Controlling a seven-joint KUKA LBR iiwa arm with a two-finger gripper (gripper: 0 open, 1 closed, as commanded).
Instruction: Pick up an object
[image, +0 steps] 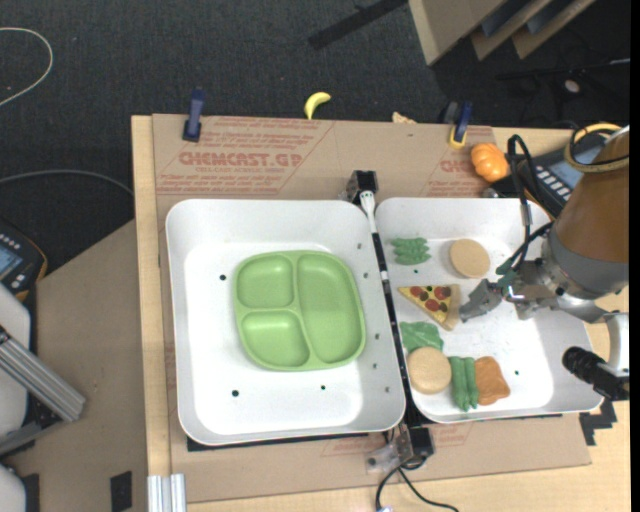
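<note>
The gripper hangs in the right bin just beside the pizza slice. Whether its fingers are spread or pressed together I cannot tell. A green divided plate lies mid left bin.

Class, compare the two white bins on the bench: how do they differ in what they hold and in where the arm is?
The left bin holds one thing, a green divided plate; the right bin holds several small toy foods, among them a pizza slice and two round tan pieces. The gripper is over the right bin, not the left bin. Both are shallow, white and sit side by side.
</note>
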